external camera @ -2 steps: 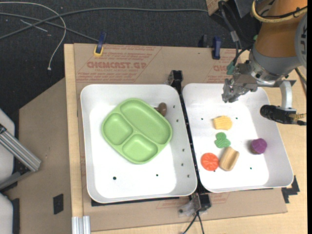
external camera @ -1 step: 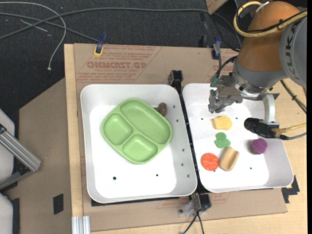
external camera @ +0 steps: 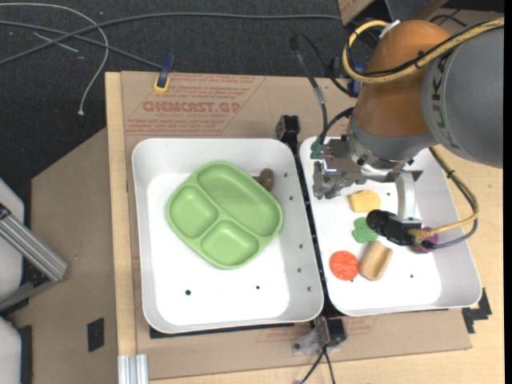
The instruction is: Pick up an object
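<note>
Dark carpet (external camera: 240, 22) strewn with thin cables (external camera: 80, 38) surrounds a cardboard-topped bench (external camera: 200, 106) bearing two white bins. At centre left, the left bin (external camera: 160, 294) holds a green divided plate (external camera: 226, 213) with a small brown lump (external camera: 266, 179) touching its upper right edge. At centre right, the right bin (external camera: 448, 278) holds four small pieces. A yellow block (external camera: 365, 202) lies uppermost, with a flat green piece (external camera: 364, 232) just below it. Lower down are an orange-red round piece (external camera: 345, 265) and a tan cylinder (external camera: 375, 261), side by side and touching.

The gripper (external camera: 328, 181) hangs low in the upper left corner of the right bin, close to the wall between the bins and just left of the yellow block. Whether it is apart or together cannot be told from this angle, and nothing is seen held in it.

The yellow block is the likeliest target. It looks like light, stiff toy plastic, probably smooth and apt to slip, and is best gripped across its two flat sides. The cylinder may roll unless it is taken across its width. The thin green piece gives little to hold.
</note>
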